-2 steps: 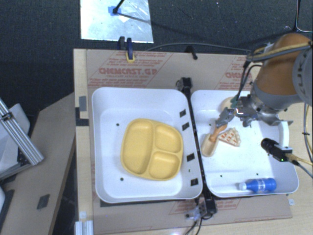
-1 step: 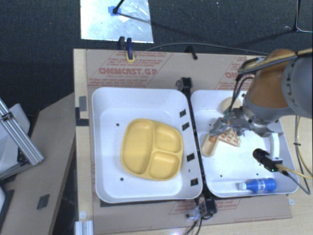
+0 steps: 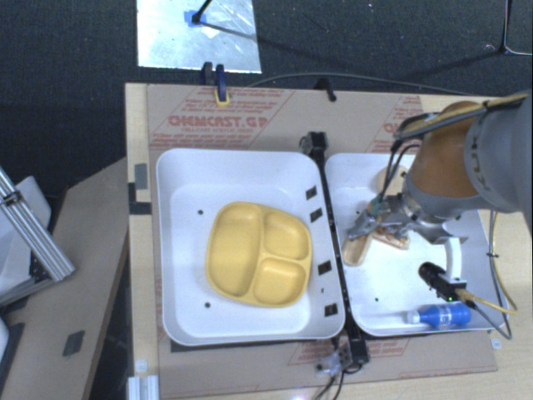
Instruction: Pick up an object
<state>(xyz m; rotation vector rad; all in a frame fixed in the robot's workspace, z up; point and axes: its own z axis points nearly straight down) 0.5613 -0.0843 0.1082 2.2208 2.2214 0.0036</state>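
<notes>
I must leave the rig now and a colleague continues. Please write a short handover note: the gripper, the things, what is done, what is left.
Gripper: low in the right bin, at the upper end of a tan wooden piece; no grasp can be confirmed.
Things: a blue object lies near the right bin's front edge; a yellow divided plate lies in the left bin.
Done: the gripper is at an object.
Left: grip it and lift; nothing looks raised yet.

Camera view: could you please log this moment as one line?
claw: low over wooden tool, right bin | blue bottle: right bin, near edge | yellow plate: left bin | grasp: not confirmed
</notes>
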